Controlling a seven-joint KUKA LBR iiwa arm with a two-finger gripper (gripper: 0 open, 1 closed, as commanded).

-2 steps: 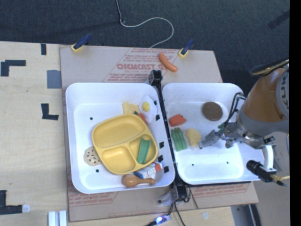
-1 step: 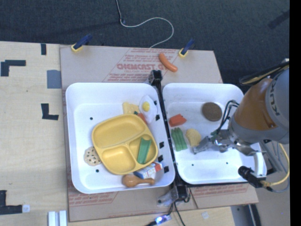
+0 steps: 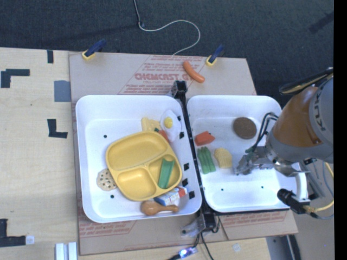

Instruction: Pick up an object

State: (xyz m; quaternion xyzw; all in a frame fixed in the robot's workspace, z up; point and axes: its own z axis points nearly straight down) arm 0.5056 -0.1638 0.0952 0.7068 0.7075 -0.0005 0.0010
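Cardboard-backed bench: left bin (image 3: 87, 145) holds yellow tray (image 3: 130, 164); right bin (image 3: 233, 202), brown disc (image 3: 245, 127).

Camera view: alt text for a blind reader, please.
The arm's gripper hangs low in the right bin, beside a yellow toy, a green toy and a brown disc. The left bin holds a yellow divided plate among toy foods.

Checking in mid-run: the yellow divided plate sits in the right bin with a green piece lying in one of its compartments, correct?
Not quite. The camera view shows the yellow divided plate in the left bin, not the right bin. The rest holds: a green piece lies in one of its compartments. The claw is over the right bin, near the pale yellow item.
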